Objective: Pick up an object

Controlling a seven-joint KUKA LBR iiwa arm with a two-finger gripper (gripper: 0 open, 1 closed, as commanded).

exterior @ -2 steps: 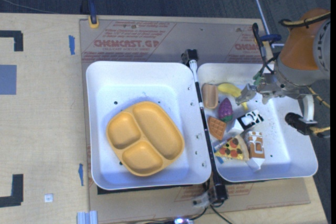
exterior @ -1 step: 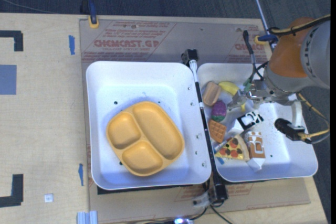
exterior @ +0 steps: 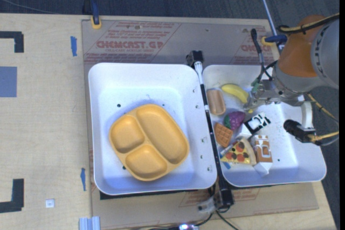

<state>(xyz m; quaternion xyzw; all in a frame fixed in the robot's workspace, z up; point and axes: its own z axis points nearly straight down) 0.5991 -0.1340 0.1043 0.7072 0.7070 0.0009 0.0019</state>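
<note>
The right bin [exterior: 302,169] holds several toy foods along its left side. A yellow banana [exterior: 235,92] lies at the back, with a tan hot dog [exterior: 216,101] to its left. In front of them are purple grapes [exterior: 234,119], a brown waffle [exterior: 223,132], a pizza slice [exterior: 237,152] and a white and orange carton [exterior: 263,149]. My gripper [exterior: 257,122] reaches down into this bin from the right, just right of the grapes and behind the carton. I see nothing held in it.
The left bin [exterior: 108,89] holds a yellow divided plate [exterior: 149,140]. A black clip [exterior: 194,57] sits at the back where the two bins meet. A black cable fitting [exterior: 295,130] hangs off the arm over the right bin.
</note>
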